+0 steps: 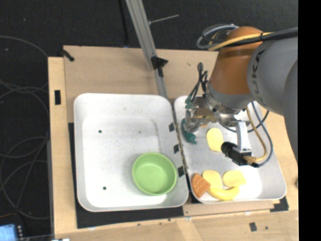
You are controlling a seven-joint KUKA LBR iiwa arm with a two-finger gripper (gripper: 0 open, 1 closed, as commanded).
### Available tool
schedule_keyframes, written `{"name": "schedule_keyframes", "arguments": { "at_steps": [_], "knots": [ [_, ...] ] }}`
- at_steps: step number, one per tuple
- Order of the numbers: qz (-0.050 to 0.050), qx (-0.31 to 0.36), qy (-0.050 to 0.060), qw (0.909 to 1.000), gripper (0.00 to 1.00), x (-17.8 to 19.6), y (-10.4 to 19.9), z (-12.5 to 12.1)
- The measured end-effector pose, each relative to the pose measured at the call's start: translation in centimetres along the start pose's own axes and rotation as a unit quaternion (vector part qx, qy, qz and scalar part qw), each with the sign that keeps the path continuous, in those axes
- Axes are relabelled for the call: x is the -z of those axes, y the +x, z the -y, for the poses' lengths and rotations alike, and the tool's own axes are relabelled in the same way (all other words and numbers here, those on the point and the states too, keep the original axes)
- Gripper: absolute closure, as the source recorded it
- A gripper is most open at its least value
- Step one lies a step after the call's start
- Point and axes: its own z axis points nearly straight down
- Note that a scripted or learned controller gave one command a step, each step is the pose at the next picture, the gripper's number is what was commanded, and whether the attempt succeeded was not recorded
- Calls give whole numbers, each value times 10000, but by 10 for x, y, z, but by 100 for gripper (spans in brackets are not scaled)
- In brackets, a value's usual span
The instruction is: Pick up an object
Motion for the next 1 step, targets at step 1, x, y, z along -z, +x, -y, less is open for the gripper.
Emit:
{"name": "schedule_keyframes", "arguments": {
  "at_steps": [1],
  "knots": [
    [-10, 15, -5, 10000, 100, 9, 60, 10]
  ]
}}
